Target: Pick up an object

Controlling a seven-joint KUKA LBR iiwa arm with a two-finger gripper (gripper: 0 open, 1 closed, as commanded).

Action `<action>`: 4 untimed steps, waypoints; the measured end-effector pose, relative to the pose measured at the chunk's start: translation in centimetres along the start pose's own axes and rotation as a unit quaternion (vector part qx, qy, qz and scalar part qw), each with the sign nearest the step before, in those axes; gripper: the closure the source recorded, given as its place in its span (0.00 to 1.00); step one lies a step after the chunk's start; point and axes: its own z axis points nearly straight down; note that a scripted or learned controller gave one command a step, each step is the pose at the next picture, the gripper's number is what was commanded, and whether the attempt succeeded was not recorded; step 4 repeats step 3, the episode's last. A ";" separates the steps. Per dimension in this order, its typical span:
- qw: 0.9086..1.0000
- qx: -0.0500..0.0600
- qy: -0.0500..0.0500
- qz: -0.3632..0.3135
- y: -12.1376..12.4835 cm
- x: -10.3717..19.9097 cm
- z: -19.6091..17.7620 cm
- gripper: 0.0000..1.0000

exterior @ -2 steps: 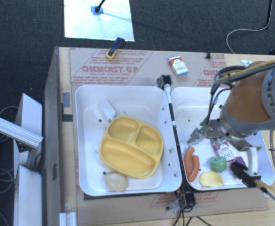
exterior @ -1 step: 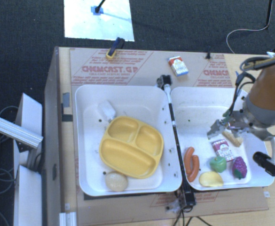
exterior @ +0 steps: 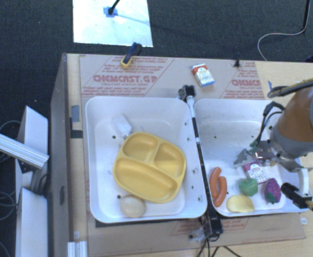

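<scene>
From where I stand the arm comes in from the right, and its gripper (exterior: 258, 158) is low in the right bin (exterior: 226, 114), just over a small pink and white packet (exterior: 254, 171). I cannot tell if the jaws are wide or narrow; the wrist and cables hide them, and I see nothing held between them.

The things to pick all lie at the front of this bin, close together: orange sausages (exterior: 218, 186), yellow piece (exterior: 240, 203), green toy (exterior: 247, 186), purple grapes (exterior: 273, 190). The packet is nearest, almost touching the green toy.

My advice for the step: aim at the packet's middle, go straight down w/ no sideways push, else the green toy gets knocked or caught too. The packet looks flat, so I think it slips easily; close on its shorter sides, approx. square to them, then lift slowly.

The left bin (exterior: 100, 143) has a yellow tray (exterior: 148, 167), a pale round thing (exterior: 131, 206), etc.
</scene>
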 end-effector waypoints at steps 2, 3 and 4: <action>1.000 0.000 0.001 -0.001 5.2 7.5 0.0 1.00; 1.000 -0.001 0.001 -0.002 6.0 15.2 -10.1 1.00; 1.000 -0.001 0.001 -0.002 6.0 15.2 -10.1 1.00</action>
